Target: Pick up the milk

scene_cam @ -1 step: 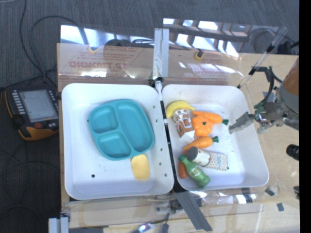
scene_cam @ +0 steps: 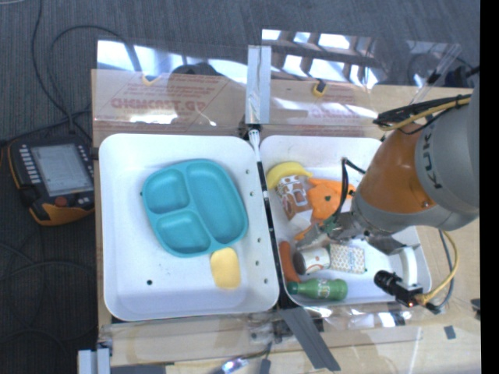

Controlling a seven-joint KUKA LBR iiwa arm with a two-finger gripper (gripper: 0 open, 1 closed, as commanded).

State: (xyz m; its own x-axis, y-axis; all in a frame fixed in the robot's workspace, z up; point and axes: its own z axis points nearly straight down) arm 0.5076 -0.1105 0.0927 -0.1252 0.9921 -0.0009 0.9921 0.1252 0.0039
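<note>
My grey arm with its orange band (scene_cam: 398,181) came in from three o'clock and hung over the right-hand shallow white bin (scene_cam: 366,148), covering much of that bin's three-o'clock half. The wooden tabletop (scene_cam: 117,80) carried this bin and the left-hand shallow white bin (scene_cam: 117,232) side by side, touching along their shared rim.

In the left bin lay a turquoise plastic plate with three compartments (scene_cam: 195,206), near the middle, and a pale yellow rounded piece of toy food (scene_cam: 225,269) just beside the plate at its five o'clock.

In the right bin my hand (scene_cam: 337,226) sat low among the clutter at the centre; I could not tell whether it was spread or closed, nor whether it gripped anything. The small white milk carton with brown print (scene_cam: 294,195) stood at eleven o'clock from my hand, close to the dividing rim, leaning against a yellow rounded toy (scene_cam: 282,173) at its twelve o'clock and an orange toy (scene_cam: 326,197) at its three o'clock. A green bottle (scene_cam: 320,289) lay on its side along the bin's six-o'clock wall. Above it sat a white patterned packet (scene_cam: 348,258) and a small white cup-like piece (scene_cam: 313,259), with a slim orange-red piece (scene_cam: 288,260) at their nine o'clock.
</note>
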